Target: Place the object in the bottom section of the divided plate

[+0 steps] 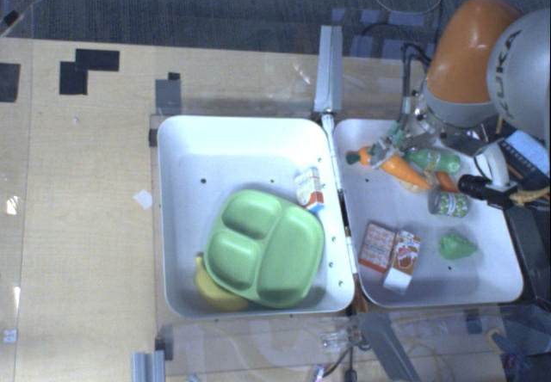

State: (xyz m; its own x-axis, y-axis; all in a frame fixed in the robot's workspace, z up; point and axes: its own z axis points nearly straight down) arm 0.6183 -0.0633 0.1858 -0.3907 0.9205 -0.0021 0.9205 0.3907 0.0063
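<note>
the gripper [398, 141] was low over the back of the right bin [482, 290], just above an orange carrot [405, 169] & a green bottle [435, 160]; i cannot tell its state. the green divided plate [265, 248] lay in the left bin [185, 200], on top of a yellow thing [209, 288], w/ a small carton [309, 188] near its far edge. in the right bin were also a can [450, 204], a green lump [458, 245] & an orange-white carton [389, 254].

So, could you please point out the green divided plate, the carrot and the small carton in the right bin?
green divided plate [267, 249], camera view, on its large compartment.
carrot [405, 169], camera view, mid-length of its orange body.
small carton [389, 252], camera view, middle of its top face.
</note>
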